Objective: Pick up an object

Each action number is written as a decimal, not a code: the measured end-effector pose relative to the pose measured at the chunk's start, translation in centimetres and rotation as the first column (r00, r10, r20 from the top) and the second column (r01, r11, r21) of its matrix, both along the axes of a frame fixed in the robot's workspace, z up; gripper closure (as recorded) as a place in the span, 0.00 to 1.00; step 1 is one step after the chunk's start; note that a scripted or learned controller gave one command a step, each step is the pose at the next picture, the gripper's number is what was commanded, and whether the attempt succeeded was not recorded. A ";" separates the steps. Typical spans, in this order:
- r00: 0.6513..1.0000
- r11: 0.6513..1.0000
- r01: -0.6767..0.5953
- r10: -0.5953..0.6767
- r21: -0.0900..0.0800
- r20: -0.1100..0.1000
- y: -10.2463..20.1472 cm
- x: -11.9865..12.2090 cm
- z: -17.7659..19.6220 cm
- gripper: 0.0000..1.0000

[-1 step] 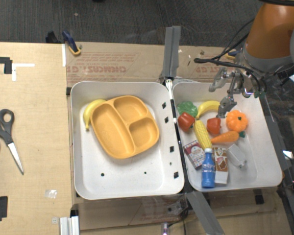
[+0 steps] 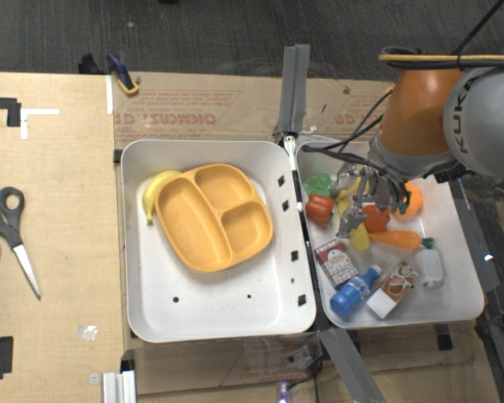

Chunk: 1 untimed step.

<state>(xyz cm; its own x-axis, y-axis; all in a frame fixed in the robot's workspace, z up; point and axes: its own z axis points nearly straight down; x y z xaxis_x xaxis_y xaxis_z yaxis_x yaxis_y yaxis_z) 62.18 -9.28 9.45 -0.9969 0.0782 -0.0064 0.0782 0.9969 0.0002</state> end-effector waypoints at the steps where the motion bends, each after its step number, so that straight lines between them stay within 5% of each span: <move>1: 0.997 0.997 0.076 -0.076 0.001 0.000 -0.6 -0.6 0.0 0.00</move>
<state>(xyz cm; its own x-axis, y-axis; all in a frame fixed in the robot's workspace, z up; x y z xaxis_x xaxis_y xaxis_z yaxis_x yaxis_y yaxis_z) 61.60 -9.93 9.40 -0.9881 0.1537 -0.0060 0.1537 0.9881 0.0007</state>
